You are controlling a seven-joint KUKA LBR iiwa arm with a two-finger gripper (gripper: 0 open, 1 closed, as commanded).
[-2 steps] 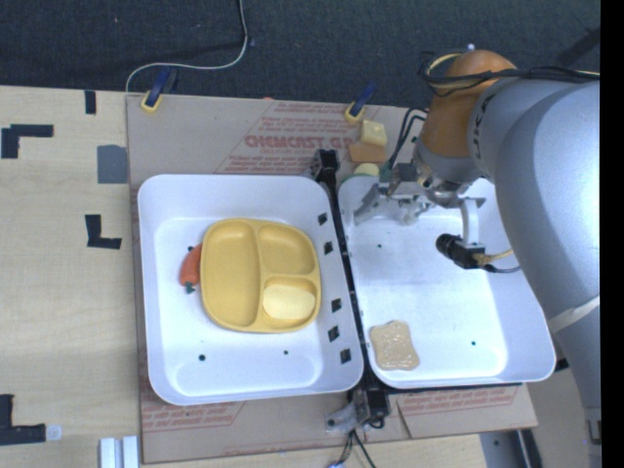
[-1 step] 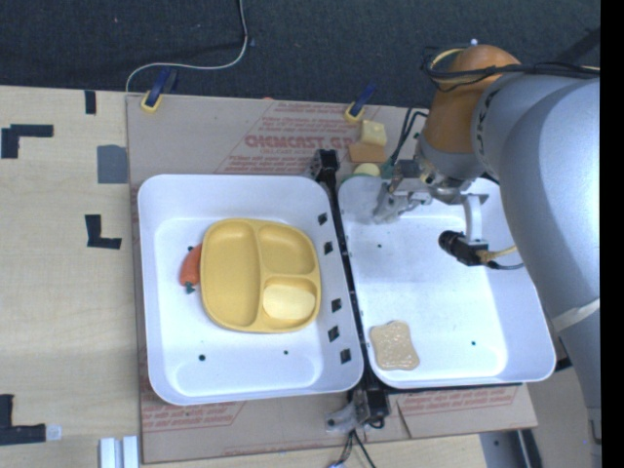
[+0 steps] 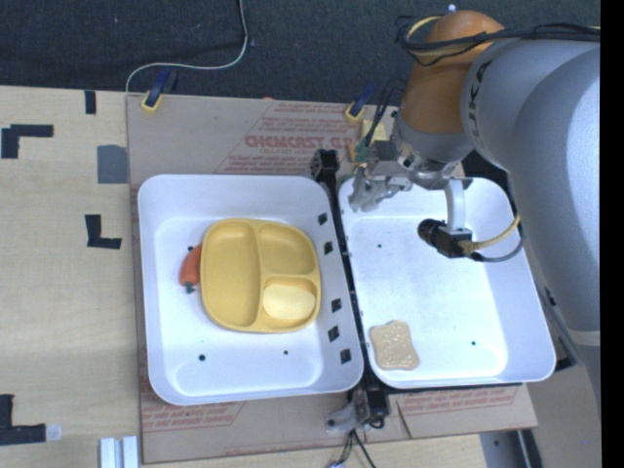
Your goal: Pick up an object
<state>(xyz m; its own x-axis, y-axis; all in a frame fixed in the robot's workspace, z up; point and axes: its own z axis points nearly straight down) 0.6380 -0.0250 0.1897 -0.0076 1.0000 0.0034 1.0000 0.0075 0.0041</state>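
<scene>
A beige sponge lay in the right bin, long axis running near-to-far; the gripper hovered at the bin's far-left corner, its grip state unclear.

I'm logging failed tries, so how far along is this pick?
Nothing looks picked yet. The gripper sits at the right bin's far edge. The tan piece lies in that bin's near corner; the yellow tray and orange item lie in the left bin. The whole grasp remains.
</scene>
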